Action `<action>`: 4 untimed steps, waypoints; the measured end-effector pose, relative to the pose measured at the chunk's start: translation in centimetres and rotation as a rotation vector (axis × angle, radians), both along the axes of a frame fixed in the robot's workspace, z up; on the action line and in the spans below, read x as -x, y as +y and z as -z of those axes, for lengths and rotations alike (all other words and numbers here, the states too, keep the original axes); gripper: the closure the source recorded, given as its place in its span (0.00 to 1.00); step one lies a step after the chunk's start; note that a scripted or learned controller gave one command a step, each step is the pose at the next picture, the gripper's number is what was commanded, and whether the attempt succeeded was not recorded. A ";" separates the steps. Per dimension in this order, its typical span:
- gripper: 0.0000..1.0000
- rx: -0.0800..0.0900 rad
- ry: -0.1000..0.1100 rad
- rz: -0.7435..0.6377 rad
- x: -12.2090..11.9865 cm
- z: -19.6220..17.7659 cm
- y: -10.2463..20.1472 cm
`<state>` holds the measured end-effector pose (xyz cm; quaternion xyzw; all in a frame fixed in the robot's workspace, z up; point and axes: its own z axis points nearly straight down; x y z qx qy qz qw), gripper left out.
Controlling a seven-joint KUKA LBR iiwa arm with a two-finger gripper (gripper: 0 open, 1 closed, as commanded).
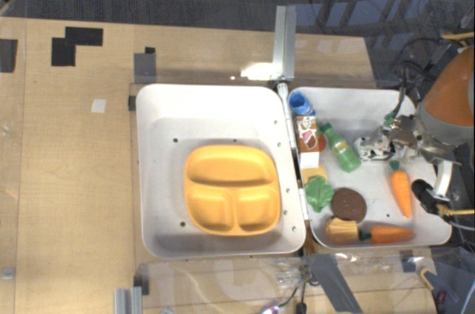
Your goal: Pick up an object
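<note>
View from above, both bins. The arm [445, 108] enters from the right and its gripper [377, 147] sits low over the right bin [371, 93], near that bin's far right part. At this resolution I cannot tell whether the gripper is released or clenched, and I see nothing held in it.

All candidate objects lie in the right bin. The green bottle [342, 151] lies on its side, tilted, just left of the gripper. The long carrot [401, 194] lies just beside the gripper on the near side, pointing toward the bin's front wall. I judge these two the likeliest targets.

Along the front wall lie a second carrot [390, 234] and a tan block [341, 231]. A brown disc [348, 205] touches or overlaps the block. A green leafy piece [319, 192] sits just left of the disc. A blue-capped container [300, 103] and a red-labelled carton [307, 136] stand against the dividing wall. The left bin [159, 157] holds a yellow divided tray [232, 188].

Handling, as I judge it:
- These look like toy foods: light, stiff and not fragile.
- The bottle is probably smooth plastic and may roll or squirt out of a pinch. I would close across its body at mid-length, at right angles to its long axis.
- The carrot tapers, so I would take it across the thick upper half and not the tip.
- The disc lies flat and offers little edge.
- The items crowded at the front wall leave little room to close around them.
</note>
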<state>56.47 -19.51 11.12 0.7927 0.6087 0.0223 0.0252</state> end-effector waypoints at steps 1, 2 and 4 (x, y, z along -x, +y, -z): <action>0.00 -0.018 0.004 0.164 0.4 0.0 0.1; 0.00 -0.024 0.011 0.237 -0.1 0.1 0.3; 1.00 -0.028 -0.006 0.262 0.2 -1.3 0.7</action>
